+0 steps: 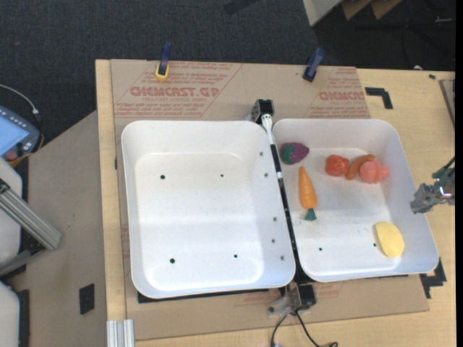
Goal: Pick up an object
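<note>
The gripper [434, 194], jaw state indeterminable, sits at the right bin's [405, 266] right rim, near the yellow lemon [390, 238] and carrot [307, 190].

a brown cardboard sheet [217, 85] with red words lies under two white bins. a blue and yellow clamp [164, 63] and a blue clamp [314, 64] hold its far edge (one each side).

Carrot [307, 187], lemon [389, 238] and tomato [336, 165] lie in the right bin [405, 262].
</note>
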Controlling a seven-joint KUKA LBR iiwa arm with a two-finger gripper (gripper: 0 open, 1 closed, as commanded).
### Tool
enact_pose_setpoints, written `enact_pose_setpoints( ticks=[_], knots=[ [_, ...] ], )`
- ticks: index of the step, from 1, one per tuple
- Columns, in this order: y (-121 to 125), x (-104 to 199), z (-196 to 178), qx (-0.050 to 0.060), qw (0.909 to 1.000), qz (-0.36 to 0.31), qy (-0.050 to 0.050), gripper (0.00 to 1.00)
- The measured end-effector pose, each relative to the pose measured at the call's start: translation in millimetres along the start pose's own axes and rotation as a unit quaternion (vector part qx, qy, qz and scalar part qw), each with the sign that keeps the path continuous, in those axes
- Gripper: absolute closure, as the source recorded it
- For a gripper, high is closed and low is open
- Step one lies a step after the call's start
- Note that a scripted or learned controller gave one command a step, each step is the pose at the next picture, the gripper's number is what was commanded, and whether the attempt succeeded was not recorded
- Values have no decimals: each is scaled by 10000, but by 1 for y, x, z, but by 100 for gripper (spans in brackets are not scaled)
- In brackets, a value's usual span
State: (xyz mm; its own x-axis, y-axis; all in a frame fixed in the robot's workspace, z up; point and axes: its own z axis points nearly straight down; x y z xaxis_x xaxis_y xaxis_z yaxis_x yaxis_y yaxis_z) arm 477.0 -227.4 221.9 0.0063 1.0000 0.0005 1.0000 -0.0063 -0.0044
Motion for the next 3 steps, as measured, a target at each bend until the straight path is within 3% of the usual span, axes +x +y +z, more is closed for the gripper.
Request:
enact_pose_setpoints(
  ticks=[1,2,3],
  knots=[
    [63,33,-55,-62,10000,-52,-21,100],
    [17,2,14,11,10000,-10,10,100],
    [2,3,-38,-51,10000,-28,-21,100]
  ],
)
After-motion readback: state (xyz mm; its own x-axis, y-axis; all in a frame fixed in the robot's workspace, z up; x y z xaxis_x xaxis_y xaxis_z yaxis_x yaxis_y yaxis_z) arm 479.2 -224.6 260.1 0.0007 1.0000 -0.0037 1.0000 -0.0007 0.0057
